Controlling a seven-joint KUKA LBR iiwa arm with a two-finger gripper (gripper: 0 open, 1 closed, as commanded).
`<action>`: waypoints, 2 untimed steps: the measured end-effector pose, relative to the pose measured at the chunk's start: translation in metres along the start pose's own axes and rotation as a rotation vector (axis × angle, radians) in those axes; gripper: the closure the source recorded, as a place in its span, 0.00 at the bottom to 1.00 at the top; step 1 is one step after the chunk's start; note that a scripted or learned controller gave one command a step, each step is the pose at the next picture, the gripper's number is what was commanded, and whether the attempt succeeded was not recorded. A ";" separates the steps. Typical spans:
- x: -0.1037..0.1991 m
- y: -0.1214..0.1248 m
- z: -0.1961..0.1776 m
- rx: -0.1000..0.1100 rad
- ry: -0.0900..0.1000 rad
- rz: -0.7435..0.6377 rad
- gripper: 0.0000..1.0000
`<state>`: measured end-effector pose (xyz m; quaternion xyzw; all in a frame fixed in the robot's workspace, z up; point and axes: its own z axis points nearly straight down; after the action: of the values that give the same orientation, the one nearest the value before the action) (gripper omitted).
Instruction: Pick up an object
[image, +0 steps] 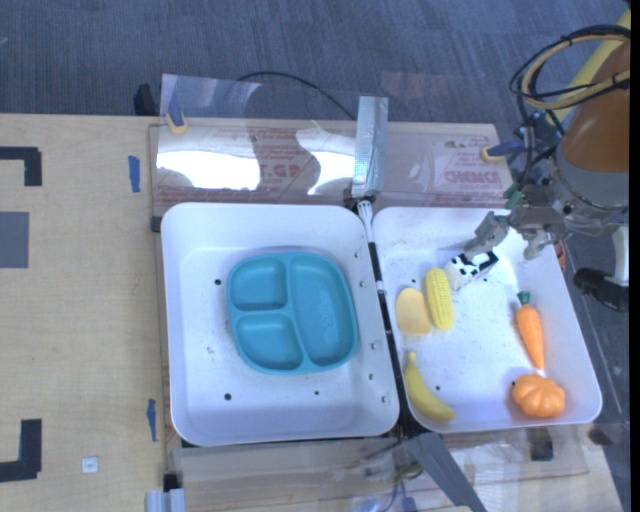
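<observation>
Fingers (512, 232) hang spread apart above the right bin (585, 345) (nothing between them), near the toy cow (472, 267).

Light is bright and even, falling from above. The strongest glare sits on the clear plastic sheet (255, 160) just behind the left shallow white bin (190, 330), where white patches wash out the print beneath. That bin's glossy floor shines softly around the blue divided plastic tray (292, 310), which casts only a thin, faint shadow. Focus is slightly soft throughout; fine detail blurs toward the frame's edges beyond the bin.
</observation>
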<state>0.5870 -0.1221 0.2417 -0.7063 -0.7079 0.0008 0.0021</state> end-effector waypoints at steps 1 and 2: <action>-0.039 -0.033 0.086 0.006 -0.001 0.120 0.00; -0.074 -0.030 0.142 -0.014 -0.002 0.130 0.00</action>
<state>0.5570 -0.1954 0.0998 -0.7509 -0.6604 -0.0030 -0.0036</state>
